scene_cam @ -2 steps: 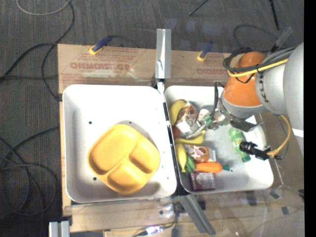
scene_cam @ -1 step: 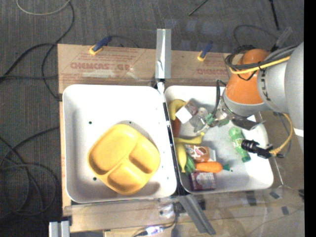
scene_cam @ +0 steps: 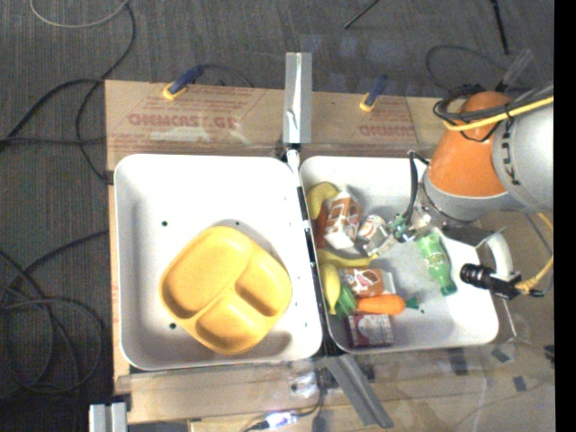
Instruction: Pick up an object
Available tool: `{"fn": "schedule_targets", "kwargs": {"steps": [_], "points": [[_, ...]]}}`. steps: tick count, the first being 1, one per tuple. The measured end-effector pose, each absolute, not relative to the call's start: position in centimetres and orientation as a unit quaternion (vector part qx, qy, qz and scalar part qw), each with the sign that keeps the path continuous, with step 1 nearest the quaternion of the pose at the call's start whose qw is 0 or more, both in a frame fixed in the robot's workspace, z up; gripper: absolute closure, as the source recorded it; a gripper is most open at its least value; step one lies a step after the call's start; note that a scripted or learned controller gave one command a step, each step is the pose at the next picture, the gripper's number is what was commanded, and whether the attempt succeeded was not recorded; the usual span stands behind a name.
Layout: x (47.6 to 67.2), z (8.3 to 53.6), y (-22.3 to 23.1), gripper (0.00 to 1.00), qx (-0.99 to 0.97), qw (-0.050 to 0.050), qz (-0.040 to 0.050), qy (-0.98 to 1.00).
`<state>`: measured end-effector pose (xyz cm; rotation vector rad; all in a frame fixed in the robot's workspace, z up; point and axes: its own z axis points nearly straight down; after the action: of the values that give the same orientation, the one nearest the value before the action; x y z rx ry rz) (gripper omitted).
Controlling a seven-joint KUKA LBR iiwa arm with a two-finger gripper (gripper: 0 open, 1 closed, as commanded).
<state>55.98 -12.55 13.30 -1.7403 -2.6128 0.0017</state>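
Observation:
The right bin (scene_cam: pixel 468 331) holds a heap of small items. A banana (scene_cam: pixel 321 196) lies at its upper left, and a second banana (scene_cam: pixel 331 286) lies along the left wall. A brown and white carton (scene_cam: pixel 339 220) sits beside a crumpled silver wrapper (scene_cam: pixel 373 233). A green bottle (scene_cam: pixel 436 261) lies right of the middle. Lower down are an orange carrot (scene_cam: pixel 380 305), a red and white packet (scene_cam: pixel 366 282) and a dark red packet (scene_cam: pixel 369 330). My gripper (scene_cam: pixel 401 228) hangs low over the bin between the wrapper and the green bottle, under the orange-banded wrist (scene_cam: pixel 465 165).
The left bin (scene_cam: pixel 144 187) holds a yellow divided plate (scene_cam: pixel 227 286). A metal bar (scene_cam: pixel 297 97) runs back from the gap between the bins. Cables lie on the floor around the bench. A black and white fitting (scene_cam: pixel 490 268) juts from the arm over the right bin's right side.

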Motion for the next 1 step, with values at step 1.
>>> {"fn": "schedule_targets", "kwargs": {"steps": [1], "points": [[62.2, 18.31, -5.52, 1.0, -0.533, 0.0, 0.0002, -0.846]]}}
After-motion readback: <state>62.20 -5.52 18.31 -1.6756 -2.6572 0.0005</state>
